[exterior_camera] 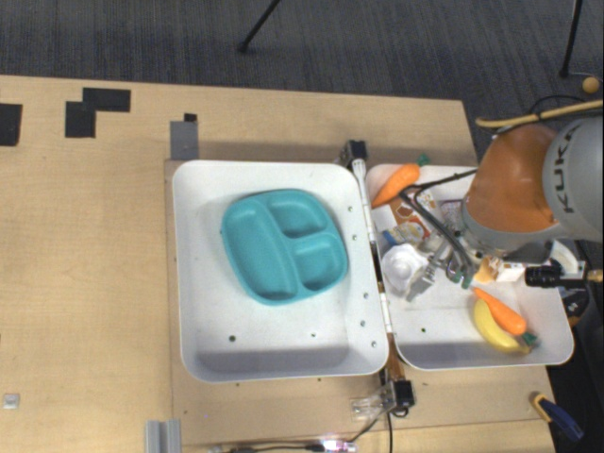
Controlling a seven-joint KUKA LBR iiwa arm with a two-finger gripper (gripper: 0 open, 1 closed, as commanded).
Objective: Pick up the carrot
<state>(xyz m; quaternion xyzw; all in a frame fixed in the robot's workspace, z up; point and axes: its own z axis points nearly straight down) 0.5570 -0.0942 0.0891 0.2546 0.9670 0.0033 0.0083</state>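
An orange carrot (394, 183) with a green top lies at the far left corner of the right bin (444, 347). A second carrot (501, 312) rests on a yellow banana (495, 329) near that bin's front right. My gripper (422, 274) hangs low over the left-middle of the right bin, below the arm's orange band (508, 182). It is just beside a pale, rounded object (400, 264), well short of the first carrot and left of the second. No carrot sits at the gripper.
The left bin (203, 347) holds a teal divided plate (282, 244). Small items lie under the arm in the right bin, partly hidden by the wrist and cables. A metal divider runs between the bins. Tan bench surface surrounds both bins.
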